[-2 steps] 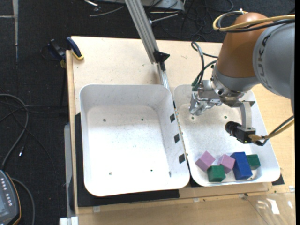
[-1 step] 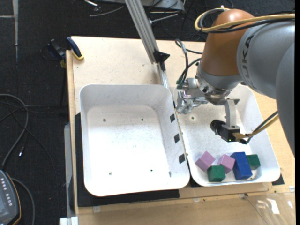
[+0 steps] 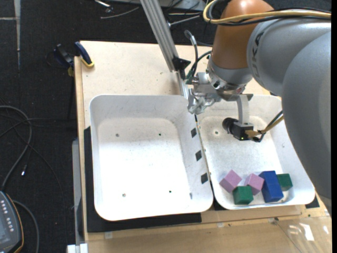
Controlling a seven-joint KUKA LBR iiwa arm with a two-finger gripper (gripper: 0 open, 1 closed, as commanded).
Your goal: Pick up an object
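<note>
Several small blocks lie clustered in the front corner of the right bin (image 3: 239, 154): a pink block (image 3: 230, 181), a green block (image 3: 243, 194), a second pink block (image 3: 255, 182), a blue block (image 3: 271, 186) and another green block (image 3: 285, 181). My gripper (image 3: 196, 105) hangs at the back of the bins, over the ridge where the two meet, far from the blocks. Nothing is seen in it. The grey arm and its orange band cover the right bin's back right corner.
The left bin (image 3: 139, 157) lies beside the right one. A slanted aluminium strut (image 3: 158, 28) rises just behind the gripper. A blue and yellow clamp (image 3: 82, 55) sits at the bench's back left corner. Cables trail on the floor at left.
</note>
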